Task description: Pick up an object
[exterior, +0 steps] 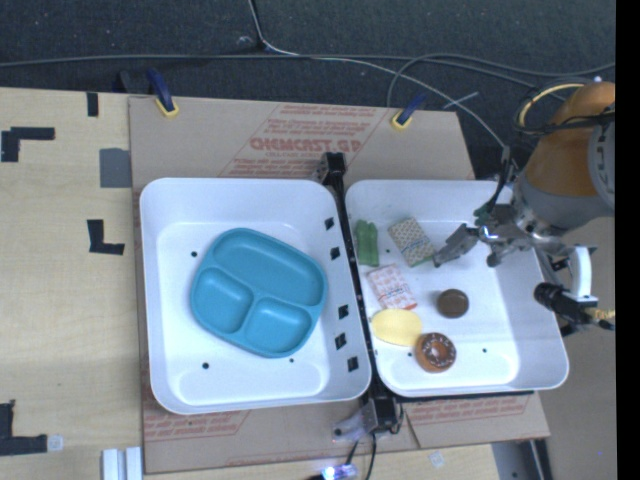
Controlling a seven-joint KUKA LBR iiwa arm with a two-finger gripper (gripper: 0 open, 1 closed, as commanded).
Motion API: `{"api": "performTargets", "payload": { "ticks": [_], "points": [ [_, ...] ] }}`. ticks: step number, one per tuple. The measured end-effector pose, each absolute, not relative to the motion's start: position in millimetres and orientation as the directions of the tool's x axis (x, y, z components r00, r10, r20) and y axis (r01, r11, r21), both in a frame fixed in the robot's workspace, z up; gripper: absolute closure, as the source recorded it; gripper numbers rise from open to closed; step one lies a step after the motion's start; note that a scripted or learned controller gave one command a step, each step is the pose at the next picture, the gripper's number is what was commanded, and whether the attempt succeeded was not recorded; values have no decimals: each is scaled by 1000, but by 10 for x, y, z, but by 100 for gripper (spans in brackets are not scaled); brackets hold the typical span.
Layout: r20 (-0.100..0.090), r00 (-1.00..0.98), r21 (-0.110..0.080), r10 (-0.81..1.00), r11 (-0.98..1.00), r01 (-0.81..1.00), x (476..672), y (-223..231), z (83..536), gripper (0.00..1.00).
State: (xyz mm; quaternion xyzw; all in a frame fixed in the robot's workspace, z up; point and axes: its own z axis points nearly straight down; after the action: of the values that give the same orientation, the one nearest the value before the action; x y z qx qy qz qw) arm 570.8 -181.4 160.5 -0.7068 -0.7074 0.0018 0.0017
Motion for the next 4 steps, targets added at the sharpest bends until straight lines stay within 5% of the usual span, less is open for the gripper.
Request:
{"api": "performTargets", "payload": {
  "ticks": [2,3,4],
  "points": [
    [-3,-2,0,1000,2,1000,5703,-1908,849,0],
    [-5,-2,4,1000,2,1000,5713,-1911,967,100],
    [0,-2,1,1000,2,1000,5745,-1848,1403,100]
  ]
}}
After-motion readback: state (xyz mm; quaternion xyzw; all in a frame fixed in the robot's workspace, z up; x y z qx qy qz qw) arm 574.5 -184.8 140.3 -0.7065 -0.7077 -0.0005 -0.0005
